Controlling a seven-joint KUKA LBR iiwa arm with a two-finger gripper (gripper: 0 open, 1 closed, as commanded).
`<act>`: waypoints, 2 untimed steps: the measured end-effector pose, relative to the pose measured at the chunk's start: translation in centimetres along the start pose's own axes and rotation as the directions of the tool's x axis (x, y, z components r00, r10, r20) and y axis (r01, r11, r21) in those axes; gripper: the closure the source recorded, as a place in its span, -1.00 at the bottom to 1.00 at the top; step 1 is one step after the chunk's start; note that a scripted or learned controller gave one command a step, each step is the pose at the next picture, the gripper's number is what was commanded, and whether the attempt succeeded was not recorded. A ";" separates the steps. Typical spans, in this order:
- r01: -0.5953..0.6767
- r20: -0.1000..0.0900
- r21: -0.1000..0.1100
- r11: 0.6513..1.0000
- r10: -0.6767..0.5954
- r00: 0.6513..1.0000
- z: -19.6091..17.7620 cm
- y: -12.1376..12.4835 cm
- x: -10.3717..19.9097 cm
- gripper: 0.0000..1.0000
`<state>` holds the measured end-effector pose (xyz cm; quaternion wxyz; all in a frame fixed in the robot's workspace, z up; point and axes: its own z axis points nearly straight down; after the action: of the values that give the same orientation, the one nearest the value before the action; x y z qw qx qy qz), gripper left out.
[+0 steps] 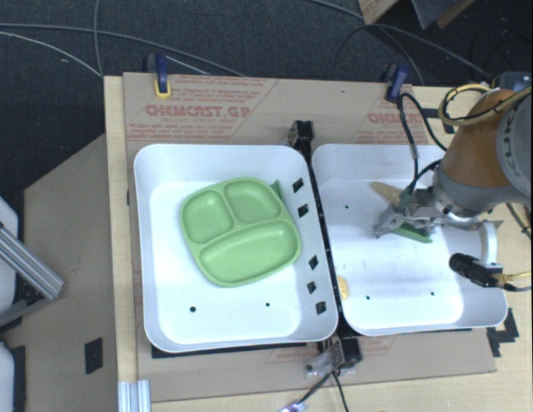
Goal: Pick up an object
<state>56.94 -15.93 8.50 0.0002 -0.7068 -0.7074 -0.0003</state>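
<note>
Left bin (163, 307): one green divided plate (240, 232), three compartments, lying flat near the middle, slightly turned.

Right bin (395, 312): my end effector (393, 221) low over the floor in the upper half, reached in from the right. A green object (418, 234) lies directly under it, touching or nearly so; a tan piece (388, 191) lies just beside it toward the back. A small yellow item (342, 288) sits at the left wall.

My arm (476, 157): orange band above the wrist.

End effector state: I cannot tell whether it is apart, together or clamped on anything.

Tabletop (206, 101): brown board under both bins.
</note>
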 end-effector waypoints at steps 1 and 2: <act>-0.001 0.002 -0.005 1.000 0.001 1.000 -1.3 0.2 -0.1 1.00; 0.000 0.002 -0.006 1.000 0.000 1.000 -7.7 -0.1 -0.1 1.00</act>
<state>56.81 -16.05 16.19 -0.0026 -0.7069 -0.7073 -0.0015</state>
